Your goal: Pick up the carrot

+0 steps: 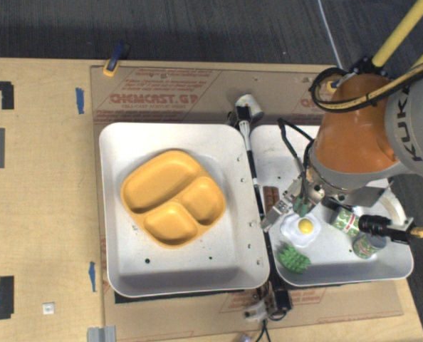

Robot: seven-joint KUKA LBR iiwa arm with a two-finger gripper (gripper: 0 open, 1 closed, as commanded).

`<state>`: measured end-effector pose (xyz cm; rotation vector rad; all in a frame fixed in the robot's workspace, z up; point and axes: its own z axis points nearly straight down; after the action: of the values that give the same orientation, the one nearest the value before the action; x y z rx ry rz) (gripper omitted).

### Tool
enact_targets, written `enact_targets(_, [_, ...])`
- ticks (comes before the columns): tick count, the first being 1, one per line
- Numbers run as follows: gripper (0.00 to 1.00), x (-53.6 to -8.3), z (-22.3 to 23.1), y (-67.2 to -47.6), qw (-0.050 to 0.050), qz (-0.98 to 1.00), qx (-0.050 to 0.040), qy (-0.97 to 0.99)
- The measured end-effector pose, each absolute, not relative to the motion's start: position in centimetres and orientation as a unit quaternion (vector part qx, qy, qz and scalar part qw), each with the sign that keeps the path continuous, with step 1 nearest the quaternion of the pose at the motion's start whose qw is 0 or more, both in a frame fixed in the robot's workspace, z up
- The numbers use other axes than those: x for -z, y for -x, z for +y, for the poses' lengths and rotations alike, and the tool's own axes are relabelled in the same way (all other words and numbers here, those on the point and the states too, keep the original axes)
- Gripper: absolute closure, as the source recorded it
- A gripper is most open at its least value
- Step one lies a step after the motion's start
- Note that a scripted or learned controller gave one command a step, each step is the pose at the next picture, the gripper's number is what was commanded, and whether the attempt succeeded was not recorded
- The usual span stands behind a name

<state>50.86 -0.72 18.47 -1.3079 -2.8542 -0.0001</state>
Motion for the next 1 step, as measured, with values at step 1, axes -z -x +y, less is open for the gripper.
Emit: enact_targets(1, [1.0, -19.48, -0.71, -50.97, -0.001, -0.909, 0.001, 0.417])
